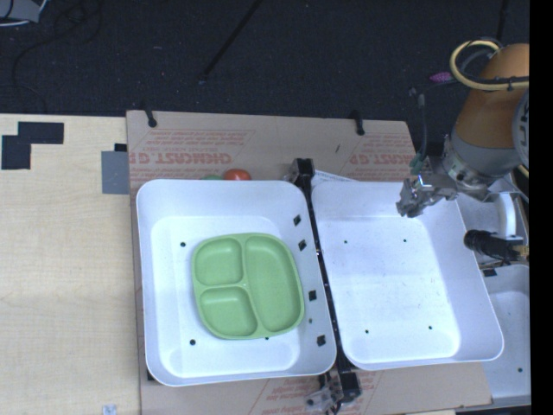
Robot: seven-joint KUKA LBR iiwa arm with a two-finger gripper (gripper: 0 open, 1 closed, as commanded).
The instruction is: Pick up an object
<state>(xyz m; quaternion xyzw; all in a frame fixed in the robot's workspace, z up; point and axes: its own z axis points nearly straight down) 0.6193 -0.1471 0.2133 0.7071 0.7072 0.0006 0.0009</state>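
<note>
Gripper (413, 199) above right bin (471, 266) far rim; finger state indeterminate. Green divided plate (248, 285) in left bin (164, 258).

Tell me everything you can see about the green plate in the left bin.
The plate is pale green and looks like matte plastic. It is a rounded rectangle with a raised rim and three compartments: one long one along its right side and two smaller ones stacked on its left. It lies flat and right side up on the floor of the left bin, roughly centred and turned slightly askew to the bin's walls. All three compartments hold nothing, and only the bin floor touches it. The gripper is away over the right bin.
</note>
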